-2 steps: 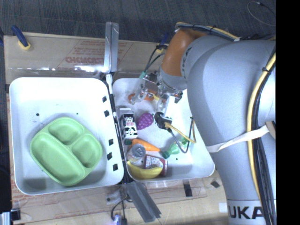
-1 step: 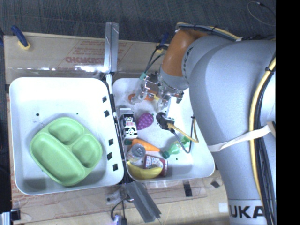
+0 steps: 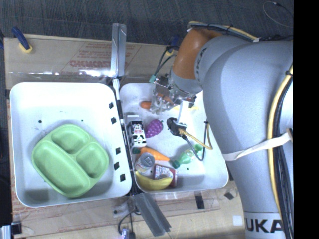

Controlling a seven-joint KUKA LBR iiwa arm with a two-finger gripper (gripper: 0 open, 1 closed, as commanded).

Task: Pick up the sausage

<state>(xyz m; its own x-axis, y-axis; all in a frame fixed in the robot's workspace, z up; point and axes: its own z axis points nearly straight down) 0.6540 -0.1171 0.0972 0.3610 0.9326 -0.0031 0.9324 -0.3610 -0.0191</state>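
— Brown cardboard covers the table, and two shallow white bins sit side by side on it. The left bin carries one green divided plate, set toward its near edge.

— And the right bin?

— Busy over there! The sausage, small and orange-brown, lies on the bin floor by the far edge, toward the far-left corner.

— Where's the claw?

— The claw is low in that same corner, just beside the sausage, on the side nearer the bin's middle. The grey arm and its orange band lean in over the bin's right edge.

— Has it got hold?

— Not that I can see: the sausage lies next to the claw. Whether they touch, I can't say. I also cannot tell whether the claw is spread or pressed together, because it's too small and cluttered from up here.

— What else is in the bin?

— Purple grapes lie near the middle, with a cow-patterned carton against the left edge. A carrot lies toward the near-left corner, touching a can. A yellow piece sits at the near edge with a red-labelled item against it, and a green thing lies just right of them.
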